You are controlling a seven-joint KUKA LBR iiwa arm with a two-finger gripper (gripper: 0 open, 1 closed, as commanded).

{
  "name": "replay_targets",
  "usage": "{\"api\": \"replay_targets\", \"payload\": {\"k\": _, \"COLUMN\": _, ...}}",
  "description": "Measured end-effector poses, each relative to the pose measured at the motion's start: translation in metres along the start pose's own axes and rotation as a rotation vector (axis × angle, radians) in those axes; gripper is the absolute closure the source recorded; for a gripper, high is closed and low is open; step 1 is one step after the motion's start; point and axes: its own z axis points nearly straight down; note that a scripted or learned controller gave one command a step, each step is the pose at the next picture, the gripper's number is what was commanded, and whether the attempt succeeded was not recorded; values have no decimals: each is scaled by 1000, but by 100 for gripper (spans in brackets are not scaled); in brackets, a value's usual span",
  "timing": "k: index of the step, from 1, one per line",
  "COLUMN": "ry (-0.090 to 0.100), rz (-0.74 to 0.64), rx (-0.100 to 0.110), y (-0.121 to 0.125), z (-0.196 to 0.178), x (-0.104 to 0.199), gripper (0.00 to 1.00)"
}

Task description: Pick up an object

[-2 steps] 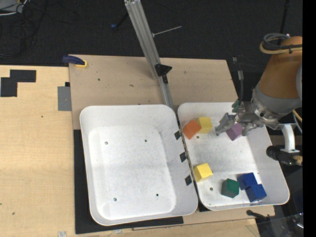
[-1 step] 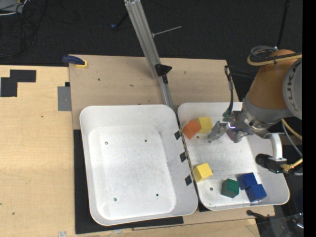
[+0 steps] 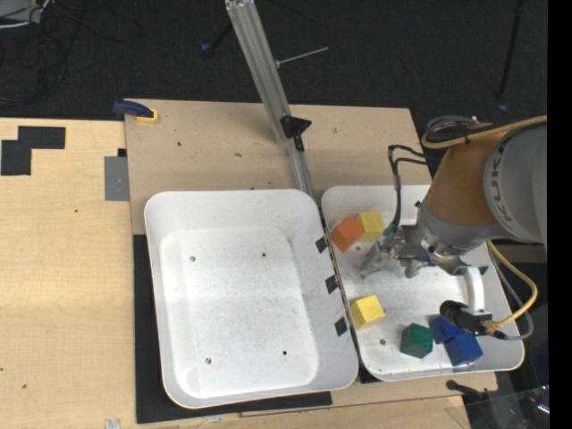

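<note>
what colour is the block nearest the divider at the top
Orange block, seen in the camera view.

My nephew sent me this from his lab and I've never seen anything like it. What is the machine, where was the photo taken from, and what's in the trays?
One camera looks down at a slant on a bench. The grey and orange robot arm reaches in from the right, its hand low inside the right bin. That bin holds an orange block, two yellow blocks, a green block and a blue block. Nothing visible is held.
</note>
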Motion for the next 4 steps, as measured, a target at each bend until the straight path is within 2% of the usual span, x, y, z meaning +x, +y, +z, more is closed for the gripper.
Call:
{"api": "replay_targets", "payload": {"k": 1, "ry": -1, "rz": 11, "rx": -6, "y": 1, "z": -13, "x": -3, "gripper": 100}}
{"api": "replay_targets", "payload": {"k": 2, "ry": -3, "rz": -1, "rx": -14, "y": 1, "z": -77, "x": -2, "gripper": 100}}
{"api": "replay_targets", "payload": {"k": 4, "ry": -3, "rz": -4, "rx": -13, "y": 4, "z": -170, "x": 2, "gripper": 100}}
